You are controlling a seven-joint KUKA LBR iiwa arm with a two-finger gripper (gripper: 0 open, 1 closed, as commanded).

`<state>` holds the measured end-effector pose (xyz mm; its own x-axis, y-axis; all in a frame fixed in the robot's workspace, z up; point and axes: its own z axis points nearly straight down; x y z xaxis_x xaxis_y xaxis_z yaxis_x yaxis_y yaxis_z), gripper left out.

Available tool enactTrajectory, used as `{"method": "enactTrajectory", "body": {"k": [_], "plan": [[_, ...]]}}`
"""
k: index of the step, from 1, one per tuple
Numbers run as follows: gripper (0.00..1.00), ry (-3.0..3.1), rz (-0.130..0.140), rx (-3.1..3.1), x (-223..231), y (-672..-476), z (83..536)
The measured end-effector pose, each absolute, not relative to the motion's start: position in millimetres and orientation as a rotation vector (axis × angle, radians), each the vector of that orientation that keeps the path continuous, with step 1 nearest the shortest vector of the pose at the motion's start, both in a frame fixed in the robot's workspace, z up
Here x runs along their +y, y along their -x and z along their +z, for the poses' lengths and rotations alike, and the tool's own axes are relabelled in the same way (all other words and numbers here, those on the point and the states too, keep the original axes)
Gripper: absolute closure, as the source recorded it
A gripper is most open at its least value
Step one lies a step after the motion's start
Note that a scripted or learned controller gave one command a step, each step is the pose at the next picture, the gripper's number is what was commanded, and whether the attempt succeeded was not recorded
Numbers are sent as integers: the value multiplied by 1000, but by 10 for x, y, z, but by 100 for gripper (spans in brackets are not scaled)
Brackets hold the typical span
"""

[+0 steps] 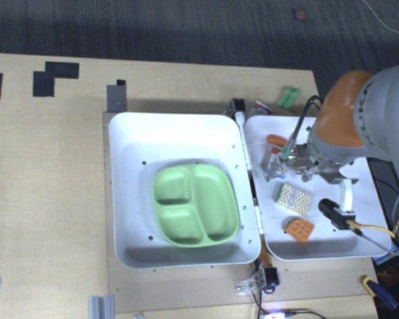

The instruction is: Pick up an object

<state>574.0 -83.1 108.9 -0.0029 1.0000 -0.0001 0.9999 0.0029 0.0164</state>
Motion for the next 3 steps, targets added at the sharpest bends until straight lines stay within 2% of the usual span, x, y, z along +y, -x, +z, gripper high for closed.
{"method": "enactTrajectory", "body": {"k": [1,2,3], "plan": [[100,-2206,23,2218,-821,-5752,1197],[0,-2207,23,2217,-821,-5751,1195],[0,-2214,8,2219,-851,-5202,869]]}}
